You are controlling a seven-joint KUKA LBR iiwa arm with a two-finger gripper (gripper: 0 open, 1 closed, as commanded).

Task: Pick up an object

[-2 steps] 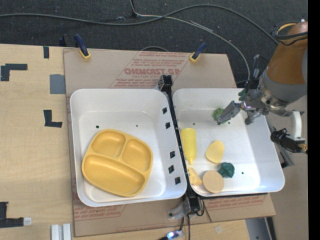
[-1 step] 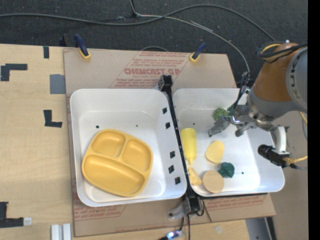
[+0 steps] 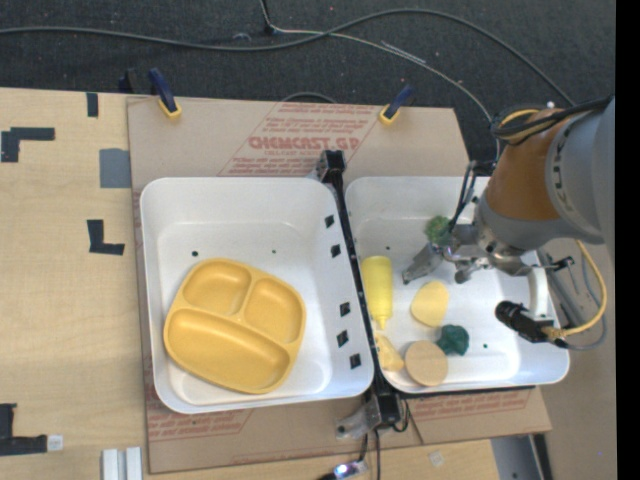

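Wooden tabletop (image 3: 60,298) bears two white bins. Left bin (image 3: 240,193): yellow divided plate (image 3: 234,324). Right bin (image 3: 390,198): yellow bottle (image 3: 377,286), yellow piece (image 3: 430,304), tan disc (image 3: 426,363), green items. Gripper (image 3: 436,260) above right bin, jaws apart, nothing between.

The arm (image 3: 545,183) reaches in over the right bin (image 3: 500,368), its gripper (image 3: 432,261) low above the bin floor near a small green piece (image 3: 438,228). In that bin lie a yellow bottle (image 3: 377,288), a pale yellow slice (image 3: 430,304), a tan disc (image 3: 426,363) and a dark green lump (image 3: 453,339). The left bin (image 3: 240,198) holds a yellow divided plate (image 3: 235,325).
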